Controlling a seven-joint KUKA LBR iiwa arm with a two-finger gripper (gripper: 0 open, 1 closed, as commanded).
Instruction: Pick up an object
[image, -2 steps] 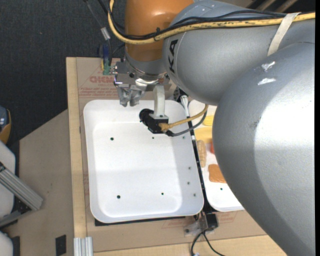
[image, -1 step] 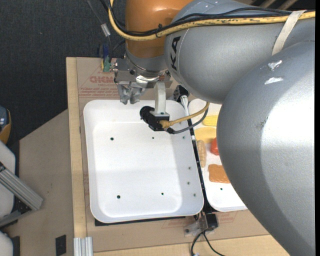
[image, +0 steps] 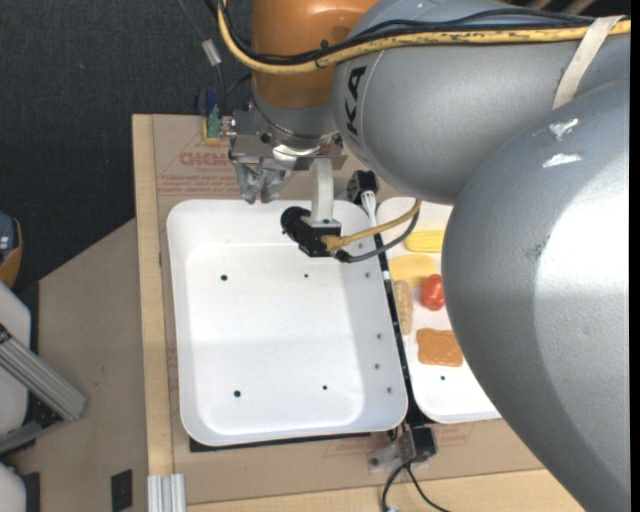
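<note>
Left bin (image: 200, 330) beside right bin (image: 455, 400); food pieces (image: 432, 292) in right bin; gripper (image: 262, 185) above left bin's far rim.

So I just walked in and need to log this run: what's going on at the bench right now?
The grey arm reaches in over the two white bins. Its gripper sits at the far rim of the left bin, and nothing shows between its fingers. The pickable things lie in the right bin: a yellow piece, a red piece, a tan stick and an orange-brown slab. Nothing has been picked up yet.
</note>
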